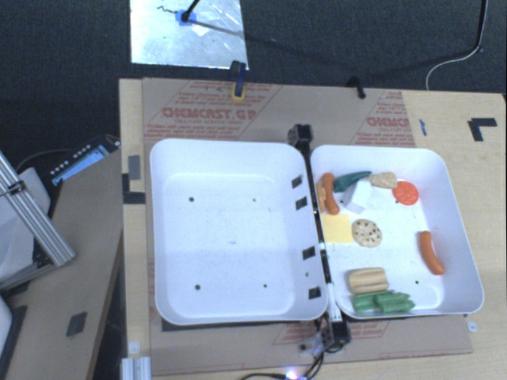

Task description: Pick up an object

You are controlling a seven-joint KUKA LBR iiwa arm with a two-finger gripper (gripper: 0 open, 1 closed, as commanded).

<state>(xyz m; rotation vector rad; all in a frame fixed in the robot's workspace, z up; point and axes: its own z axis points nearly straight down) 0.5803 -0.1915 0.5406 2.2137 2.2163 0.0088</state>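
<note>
The right bin (pixel 458 236) holds several toy food pieces. An orange sausage (pixel 328 193) lies near its left wall, with a dark green pepper (pixel 351 180) and a white block (pixel 360 196) beside it. A tan piece (pixel 383 180) and a red tomato slice (pixel 405 193) sit toward the back. A yellow cheese square (pixel 336 229) and a round cookie (pixel 366 233) lie in the middle. A second sausage (pixel 431 252) lies at the right. A bread roll (pixel 367 279) and green beans (pixel 383 301) rest at the front.
The left bin (pixel 230 232) stands next to the right one, joined by black clips (pixel 309 253) along the shared edge. Both rest on a cardboard sheet (pixel 206 109). A metal frame (pixel 32 220) stands at the far left, and a yellow clamp (pixel 238 81) sits at the bench's back.
</note>
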